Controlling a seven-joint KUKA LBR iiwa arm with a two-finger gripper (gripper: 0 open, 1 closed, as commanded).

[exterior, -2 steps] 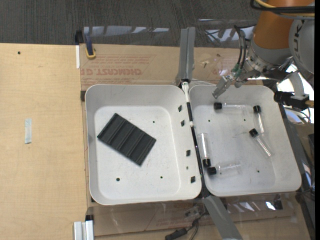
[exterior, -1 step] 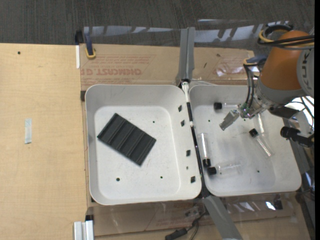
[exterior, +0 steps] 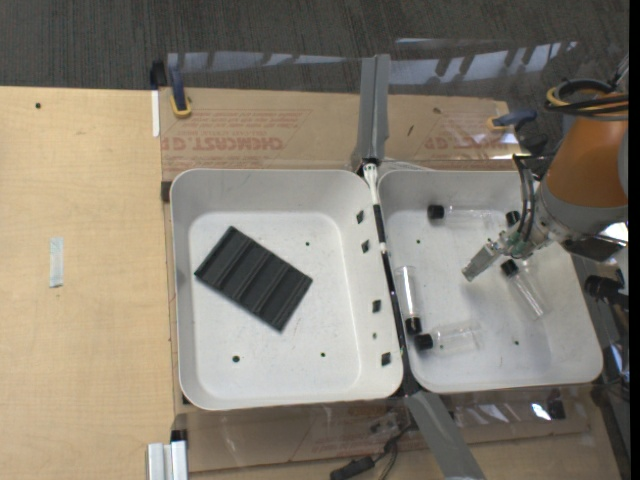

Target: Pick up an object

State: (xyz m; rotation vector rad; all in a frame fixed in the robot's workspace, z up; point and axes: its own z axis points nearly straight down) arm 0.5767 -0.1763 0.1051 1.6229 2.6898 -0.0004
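The cardboard sheet [exterior: 240,133] behind the left bin [exterior: 190,298] carries red printed lettering, upside down and mirrored from here; it seems to read "CHEMCRAFT", uncertainly

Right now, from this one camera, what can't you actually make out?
- Gripper, camera view: fingers too small and blurred to tell their state.
- Clear tubes in the right bin: transparent on white, outlines faint, count uncertain.
- Arm: cut off by the right edge.
- Ribbed black slab, left bin: underside hidden.
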